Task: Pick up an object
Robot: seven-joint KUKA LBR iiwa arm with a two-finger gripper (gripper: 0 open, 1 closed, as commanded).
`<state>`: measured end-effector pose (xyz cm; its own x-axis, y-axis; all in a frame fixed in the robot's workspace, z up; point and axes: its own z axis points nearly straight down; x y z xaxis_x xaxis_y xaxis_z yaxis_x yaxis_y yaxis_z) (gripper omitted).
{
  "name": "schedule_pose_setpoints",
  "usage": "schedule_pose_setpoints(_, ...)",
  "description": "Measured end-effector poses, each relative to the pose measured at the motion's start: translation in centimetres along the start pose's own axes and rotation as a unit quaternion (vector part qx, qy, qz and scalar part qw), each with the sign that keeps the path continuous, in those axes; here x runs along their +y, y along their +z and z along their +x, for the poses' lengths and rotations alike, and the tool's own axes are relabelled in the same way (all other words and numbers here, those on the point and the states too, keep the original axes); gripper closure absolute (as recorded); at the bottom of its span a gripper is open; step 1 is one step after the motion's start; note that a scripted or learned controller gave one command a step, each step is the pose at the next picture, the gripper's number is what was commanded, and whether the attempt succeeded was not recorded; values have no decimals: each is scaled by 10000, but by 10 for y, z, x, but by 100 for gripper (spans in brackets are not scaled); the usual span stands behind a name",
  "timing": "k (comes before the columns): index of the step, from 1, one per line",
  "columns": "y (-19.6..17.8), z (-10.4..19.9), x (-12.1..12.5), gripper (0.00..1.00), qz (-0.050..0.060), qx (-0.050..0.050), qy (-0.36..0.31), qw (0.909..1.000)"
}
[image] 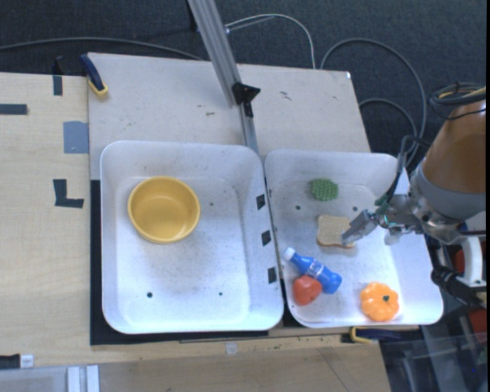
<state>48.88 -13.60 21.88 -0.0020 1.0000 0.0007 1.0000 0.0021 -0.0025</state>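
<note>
My gripper [355, 231] hangs over the right bin [355, 163], right at the edge of a tan slice of bread [332, 230]. Its fingers point down and left toward the slice. A green bumpy ball [324, 189] lies behind the bread. In front lie a blue bottle [317, 271], a red tomato-like piece [306, 290] touching it, and an orange pumpkin [380, 300] near the front right corner.
The left bin [180, 243] holds a yellow bowl [163, 209] at its back left. A grey metal pole [216, 39] slants up from between the bins. Black cables loop behind the right bin. A blue and yellow clamp [94, 74] sits at the bench's back left.
</note>
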Motion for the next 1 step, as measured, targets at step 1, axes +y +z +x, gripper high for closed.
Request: schedule_pose_setpoints(1,0,0,0,0,-1,-1,0,10000)
